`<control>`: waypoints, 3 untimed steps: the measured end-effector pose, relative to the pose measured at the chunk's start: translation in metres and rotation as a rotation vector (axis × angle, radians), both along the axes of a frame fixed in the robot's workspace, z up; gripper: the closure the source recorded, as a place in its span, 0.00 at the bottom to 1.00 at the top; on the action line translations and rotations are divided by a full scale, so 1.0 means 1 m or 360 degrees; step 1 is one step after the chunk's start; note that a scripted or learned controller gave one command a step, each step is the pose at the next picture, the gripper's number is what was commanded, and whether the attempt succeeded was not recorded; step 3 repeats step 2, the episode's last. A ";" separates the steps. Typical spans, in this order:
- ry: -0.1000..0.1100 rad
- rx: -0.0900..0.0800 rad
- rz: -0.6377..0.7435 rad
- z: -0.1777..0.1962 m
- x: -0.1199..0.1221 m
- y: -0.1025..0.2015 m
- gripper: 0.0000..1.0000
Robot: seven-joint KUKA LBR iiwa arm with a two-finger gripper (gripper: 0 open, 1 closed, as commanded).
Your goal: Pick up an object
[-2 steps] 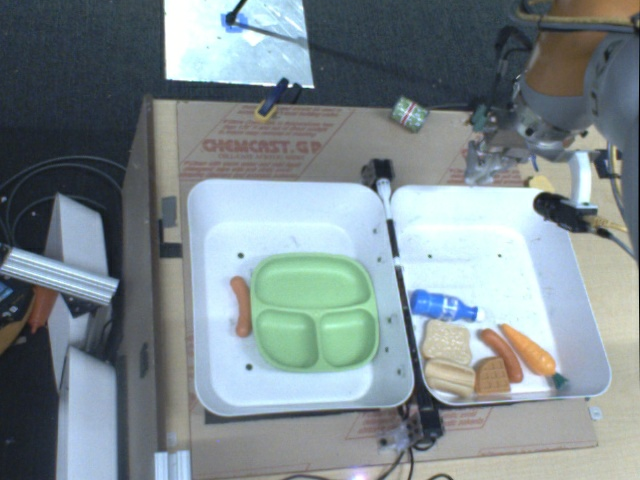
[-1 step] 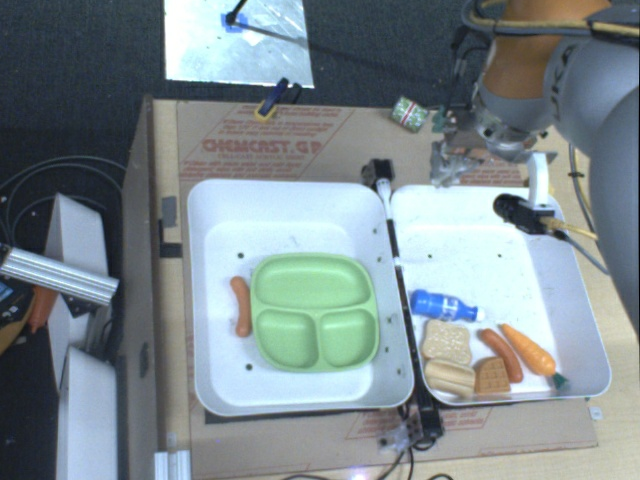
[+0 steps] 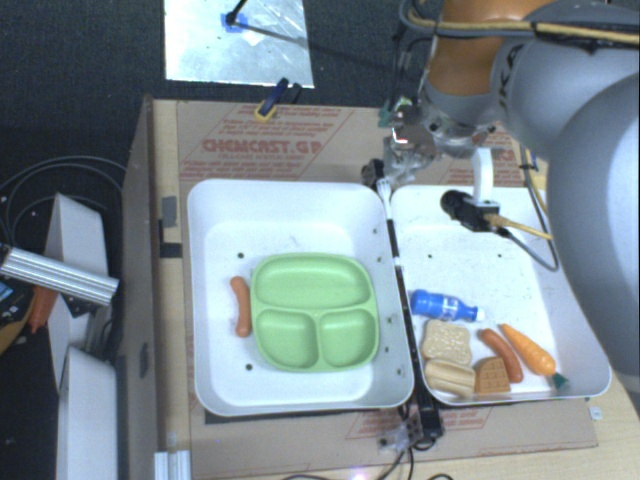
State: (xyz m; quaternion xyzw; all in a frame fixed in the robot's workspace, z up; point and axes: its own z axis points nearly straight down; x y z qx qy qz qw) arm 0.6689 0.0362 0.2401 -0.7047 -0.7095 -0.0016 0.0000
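Note:
My gripper [image 3: 384, 175] hangs over the far end of the rim between the two bins, with nothing seen in it. In the right bin [image 3: 520, 268] a blue bottle [image 3: 446, 307] lies on its side near the middle divider. In front of it sit a pale cracker [image 3: 446, 341], a bread roll [image 3: 449, 377] and a brown cracker [image 3: 492, 374]. A red sausage [image 3: 501, 354] and an orange carrot [image 3: 529, 349] lie side by side at the front right. In the left bin [image 3: 215, 228], a green divided plate [image 3: 315, 309] has a second sausage [image 3: 241, 306] just to its left.
The grey arm [image 3: 560, 98] with its orange band covers the view's upper right and overhangs the right bin's far side. Cardboard [image 3: 260, 143] lies under both bins. A metal sheet [image 3: 235, 28] rests on the floor beyond, and cables and a white box [image 3: 75, 268] stand to the left.

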 end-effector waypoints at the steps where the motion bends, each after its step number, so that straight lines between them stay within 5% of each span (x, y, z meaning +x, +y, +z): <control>1: 0.0001 -0.0002 -0.0001 -0.016 0.000 0.030 1.00; 3: -0.0004 -0.0005 0.0005 -0.004 0.001 0.029 1.00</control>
